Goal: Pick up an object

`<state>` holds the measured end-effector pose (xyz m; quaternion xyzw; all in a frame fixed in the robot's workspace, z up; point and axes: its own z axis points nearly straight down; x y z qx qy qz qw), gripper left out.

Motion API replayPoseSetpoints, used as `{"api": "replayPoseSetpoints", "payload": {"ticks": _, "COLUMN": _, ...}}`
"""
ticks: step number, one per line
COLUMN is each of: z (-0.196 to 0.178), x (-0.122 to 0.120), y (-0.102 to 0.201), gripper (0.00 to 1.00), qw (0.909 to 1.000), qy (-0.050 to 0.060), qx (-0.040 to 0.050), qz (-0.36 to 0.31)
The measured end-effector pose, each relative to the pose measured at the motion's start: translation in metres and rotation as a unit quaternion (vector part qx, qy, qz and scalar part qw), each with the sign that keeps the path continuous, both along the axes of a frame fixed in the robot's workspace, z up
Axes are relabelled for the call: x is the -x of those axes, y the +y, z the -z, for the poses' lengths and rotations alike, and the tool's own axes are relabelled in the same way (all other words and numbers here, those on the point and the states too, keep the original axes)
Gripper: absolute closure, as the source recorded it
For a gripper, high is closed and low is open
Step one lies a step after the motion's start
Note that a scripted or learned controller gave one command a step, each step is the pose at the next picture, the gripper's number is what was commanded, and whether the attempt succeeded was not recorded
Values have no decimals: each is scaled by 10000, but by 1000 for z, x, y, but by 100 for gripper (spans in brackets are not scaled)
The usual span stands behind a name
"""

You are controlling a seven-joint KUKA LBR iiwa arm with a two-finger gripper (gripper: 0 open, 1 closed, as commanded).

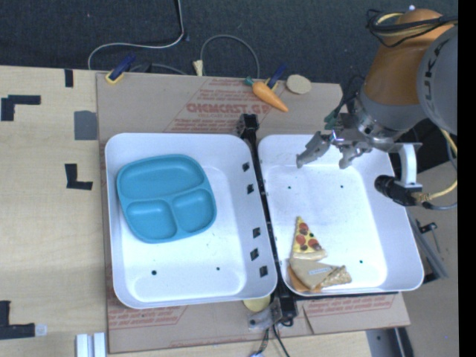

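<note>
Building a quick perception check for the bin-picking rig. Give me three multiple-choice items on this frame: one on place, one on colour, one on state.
1. Where does the pizza slice lie?
A. In the left bin, on the plate
B. In the right bin, near its front edge
C. On the cardboard behind the bins

2. What colour is the divided plate?
A. Blue
B. Red
C. Yellow

3. How do the end effector's fingers stand?
A. Shut on the pizza slice
B. Shut on the carrot
C. Spread apart, with nothing between them

Key:
1. B: the pizza slice sits in the right bin by the sandwich.
2. A: the divided plate in the left bin is blue.
3. C: the end effector hovers over the right bin's back part with its fingers apart; the carrot lies on the cardboard.
</note>
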<state>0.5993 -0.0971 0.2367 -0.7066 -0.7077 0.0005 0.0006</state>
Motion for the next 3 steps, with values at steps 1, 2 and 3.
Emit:
{"api": "replayPoseSetpoints", "payload": {"ticks": 1, "z": 62, "x": 65, "y": -17, "gripper": 0, "qw": 10000, "qy": 50, "qx": -5, "qz": 24}}
{"api": "replayPoseSetpoints", "payload": {"ticks": 2, "z": 150, "x": 91, "y": 2, "gripper": 0, "qw": 10000, "qy": 29, "qx": -6, "qz": 3}}
{"api": "replayPoseSetpoints", "payload": {"ticks": 3, "z": 136, "x": 89, "y": 2, "gripper": 100, "qw": 10000, "qy": 9, "qx": -9, "qz": 5}}
